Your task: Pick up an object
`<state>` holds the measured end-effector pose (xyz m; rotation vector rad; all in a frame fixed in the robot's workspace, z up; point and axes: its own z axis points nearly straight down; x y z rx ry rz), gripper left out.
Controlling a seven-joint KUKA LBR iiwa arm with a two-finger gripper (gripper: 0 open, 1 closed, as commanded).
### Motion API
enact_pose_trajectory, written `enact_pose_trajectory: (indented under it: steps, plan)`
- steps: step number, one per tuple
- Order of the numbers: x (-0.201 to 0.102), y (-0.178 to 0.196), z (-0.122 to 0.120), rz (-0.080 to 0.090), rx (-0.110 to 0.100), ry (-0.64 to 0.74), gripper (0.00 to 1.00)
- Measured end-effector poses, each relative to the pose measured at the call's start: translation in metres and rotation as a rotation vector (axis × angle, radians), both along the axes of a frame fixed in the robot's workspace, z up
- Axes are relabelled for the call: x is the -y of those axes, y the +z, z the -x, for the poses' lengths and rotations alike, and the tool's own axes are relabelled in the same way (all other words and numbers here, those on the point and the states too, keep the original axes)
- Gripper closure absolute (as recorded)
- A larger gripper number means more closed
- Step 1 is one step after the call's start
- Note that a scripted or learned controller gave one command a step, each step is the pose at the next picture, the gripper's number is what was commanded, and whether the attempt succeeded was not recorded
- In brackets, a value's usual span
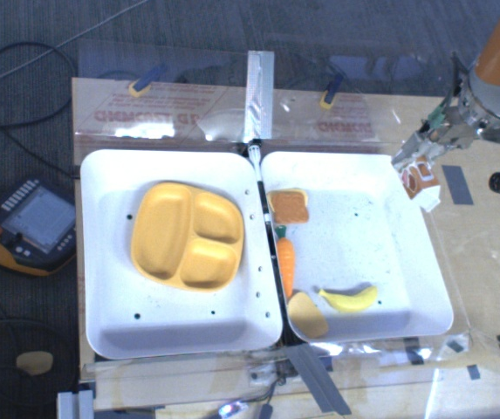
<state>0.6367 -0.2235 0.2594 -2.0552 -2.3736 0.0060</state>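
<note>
Two white bins share the bench as the gripper [417,175] hangs over the right bin's [407,234] far corner, grip unreadable; best to descend squarely onto the banana [349,298] lying near the front wall.

A: Bins [354,321] were smooth white plastic with a slight sheen; the yellow tray [188,236] looked matt plastic.

B: Worktop [472,260] read as bare wood, floor [49,16] as rough dark carpet, banana [350,298] glossy.
</note>
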Motion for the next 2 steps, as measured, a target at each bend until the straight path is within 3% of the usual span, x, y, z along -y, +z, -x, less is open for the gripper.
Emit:
enact_pose_trajectory:
  steps: [1,2]
  plan:
    - [-0.059,-0.062,0.002,-0.004,-0.003,0.310,1.00]
    - [-0.102,-0.091,0.034,-0.004,-0.002,0.439,1.00]
